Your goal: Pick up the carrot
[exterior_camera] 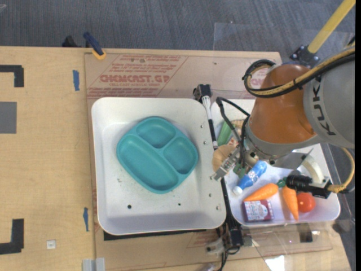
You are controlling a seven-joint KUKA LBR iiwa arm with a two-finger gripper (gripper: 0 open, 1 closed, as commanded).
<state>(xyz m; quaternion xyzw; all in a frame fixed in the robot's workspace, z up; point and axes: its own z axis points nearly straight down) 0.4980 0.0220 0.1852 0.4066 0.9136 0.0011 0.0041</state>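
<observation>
Two bins. Left bin (107,151) has a teal tray (158,154) mid-floor, lots of open floor around it. Right bin (330,208) is crowded, and the arm (282,112) covers its far half. Gripper (230,164) sits by the rim between the bins, nothing seen in it; fingers too blurred to tell open or closed. Carrot (290,202) lies near-right, tip toward the near wall, beside an orange wedge (263,192), just above a purple packet (258,210), touching a red ball (305,203). Best come straight down, jaws across the carrot's width. Tight: near wall, neighbours.
</observation>
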